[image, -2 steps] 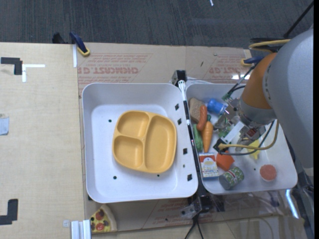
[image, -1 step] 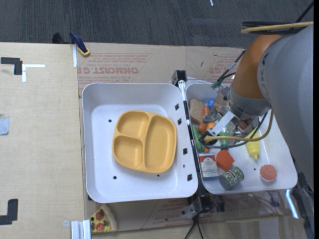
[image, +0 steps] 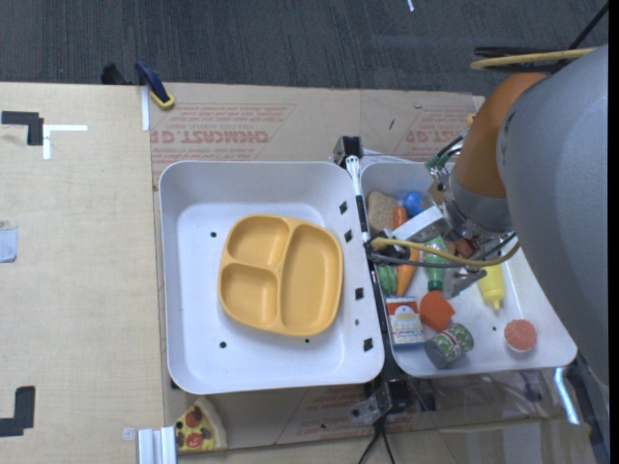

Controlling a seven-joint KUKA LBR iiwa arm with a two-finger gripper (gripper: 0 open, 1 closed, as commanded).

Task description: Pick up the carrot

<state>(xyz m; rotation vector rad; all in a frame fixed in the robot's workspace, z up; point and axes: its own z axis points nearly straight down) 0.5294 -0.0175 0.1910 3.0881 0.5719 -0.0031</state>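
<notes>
Tool point(image: 447, 245) hangs low over the right bin point(image: 542, 351), its grip impossible to tell; the carrot point(image: 404, 276) lies just left of it among clutter.

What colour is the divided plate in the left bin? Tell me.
Yellow-orange divided plate, plain, no pattern; seen in the camera view.

We found a robotics laboratory rather than a home or kitchen. Two white bins point(image: 174, 288) sat on a plywood bench point(image: 73, 288) patched with printed cardboard point(image: 222, 133) and fixed with black brackets point(image: 24, 129). The food items point(image: 435, 312) were toys, the grey arm point(image: 551, 162) was industrial, and dark carpet point(image: 290, 17) lay beyond.
</notes>
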